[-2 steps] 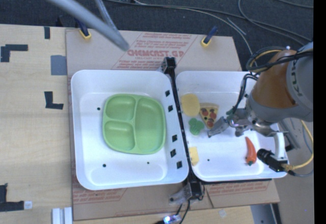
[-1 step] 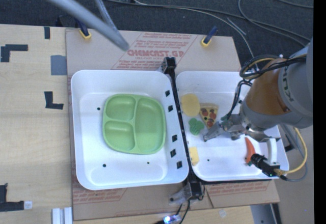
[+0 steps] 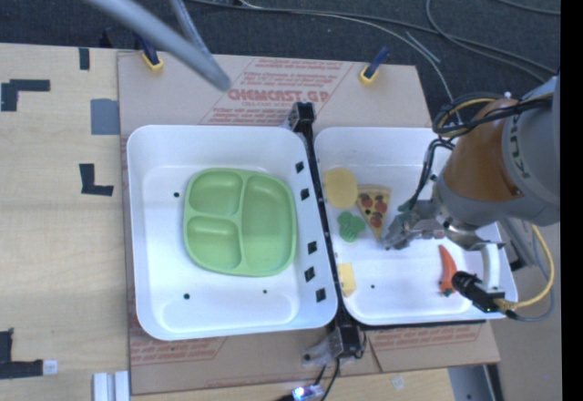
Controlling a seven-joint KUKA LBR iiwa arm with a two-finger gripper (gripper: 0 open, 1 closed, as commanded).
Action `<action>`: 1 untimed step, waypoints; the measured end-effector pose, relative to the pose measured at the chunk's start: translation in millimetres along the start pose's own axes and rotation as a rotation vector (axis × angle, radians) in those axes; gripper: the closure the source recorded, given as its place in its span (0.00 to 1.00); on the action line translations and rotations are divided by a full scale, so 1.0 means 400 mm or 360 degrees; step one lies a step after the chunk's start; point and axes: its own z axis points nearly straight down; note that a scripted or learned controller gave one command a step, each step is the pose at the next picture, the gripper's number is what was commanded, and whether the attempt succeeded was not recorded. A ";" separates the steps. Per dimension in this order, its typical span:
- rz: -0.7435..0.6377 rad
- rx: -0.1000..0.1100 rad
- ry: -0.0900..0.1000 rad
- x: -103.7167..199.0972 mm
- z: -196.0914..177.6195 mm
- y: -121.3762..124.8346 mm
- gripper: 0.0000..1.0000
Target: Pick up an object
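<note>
The right white bin holds a yellow round piece, a pizza slice toy, a green broccoli-like toy, a small yellow block by the divider and an orange carrot toy. My gripper reaches in from the right and hangs low over the bin's middle, just right of the pizza slice and the green toy. I see nothing held in it. The carrot lies to its right, under the wrist.
The left white bin holds a green sectioned plate. A black divider strip runs between the bins. Cables loop around the arm's wrist at the right. Cardboard lies beneath both bins.
</note>
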 end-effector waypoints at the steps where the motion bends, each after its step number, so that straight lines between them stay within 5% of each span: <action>1: -0.0001 -0.0003 0.0003 0.006 -0.157 0.000 1.00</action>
